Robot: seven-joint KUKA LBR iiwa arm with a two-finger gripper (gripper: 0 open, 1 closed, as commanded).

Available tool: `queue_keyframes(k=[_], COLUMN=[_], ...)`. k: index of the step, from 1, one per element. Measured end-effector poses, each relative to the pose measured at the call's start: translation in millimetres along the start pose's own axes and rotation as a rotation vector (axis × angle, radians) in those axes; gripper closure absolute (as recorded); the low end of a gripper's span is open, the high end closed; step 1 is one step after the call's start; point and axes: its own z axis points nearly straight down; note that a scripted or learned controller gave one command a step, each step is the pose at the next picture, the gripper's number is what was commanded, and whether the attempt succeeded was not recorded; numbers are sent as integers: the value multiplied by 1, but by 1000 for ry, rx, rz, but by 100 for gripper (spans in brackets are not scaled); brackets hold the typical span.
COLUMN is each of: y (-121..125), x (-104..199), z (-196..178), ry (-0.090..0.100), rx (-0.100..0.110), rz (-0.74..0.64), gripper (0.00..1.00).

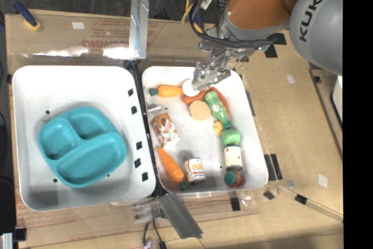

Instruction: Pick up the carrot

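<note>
progress looks early: nothing is lifted yet, as far as this view shows. gripper (205, 74) hangs over the far edge of the right bin (247, 105), low above a cluster of toy food there, and whether it is released or clenched i cannot tell from this angle; no item is seen caught in it.

carrot (171, 165), the orange one with a green tip, lies in the near part of the right bin, close to the bin's left wall, tilted with its green end toward the near edge. it sits just beside a small can (196, 171) and below a printed snack packet (164, 129). it is well apart from the gripper.

a second orange piece (169, 91) lies at the far end of the same bin, near the gripper, next to a white disc (190, 88); it could also be a carrot-like toy, so which one the program aims at is unclear.

left bin (29, 183) carries a teal divided plate (81, 145).

what is left, by my judgement: settling over an orange target, closing on it, and raising it clear of the bin. all of the pick remains to be done.
</note>
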Motion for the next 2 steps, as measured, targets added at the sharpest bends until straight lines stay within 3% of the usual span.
queue_keyframes(k=[1, 2], y=[82, 82], x=[-53, 19], z=[-72, -49], ry=[0, 1], rx=[0, -10], rz=[-29, -177], gripper=[100, 100])
